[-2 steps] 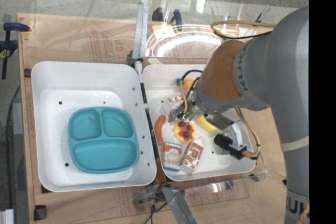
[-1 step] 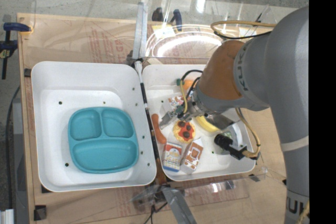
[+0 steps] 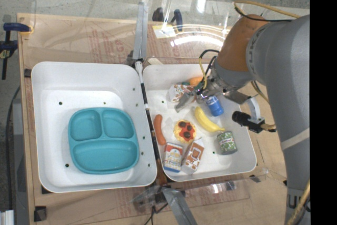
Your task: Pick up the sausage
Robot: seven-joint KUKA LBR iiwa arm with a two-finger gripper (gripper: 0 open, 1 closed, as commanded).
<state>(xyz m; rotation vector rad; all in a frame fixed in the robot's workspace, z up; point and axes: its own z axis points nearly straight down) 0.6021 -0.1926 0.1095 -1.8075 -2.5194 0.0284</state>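
Gripper [image 3: 184, 101] sits low in the right bin [image 3: 239, 160], grey fingers slightly apart with nothing visibly between them, tips at a crinkly printed packet [image 3: 180, 92]. The sausage [image 3: 159, 129], smooth reddish-orange and long, lies left of the gripper along the bin's left wall, apart from it; around it are a curved yellow banana [image 3: 207, 120], blue can [image 3: 214, 105], green tin [image 3: 227, 142], two small cartons [image 3: 182, 156]. Left of that bin, a second white bin [image 3: 47, 81] holds a teal three-section plastic tray [image 3: 103, 140]

arm: reaching in from right | gripper [image 3: 185, 101]: lowered, tilted left
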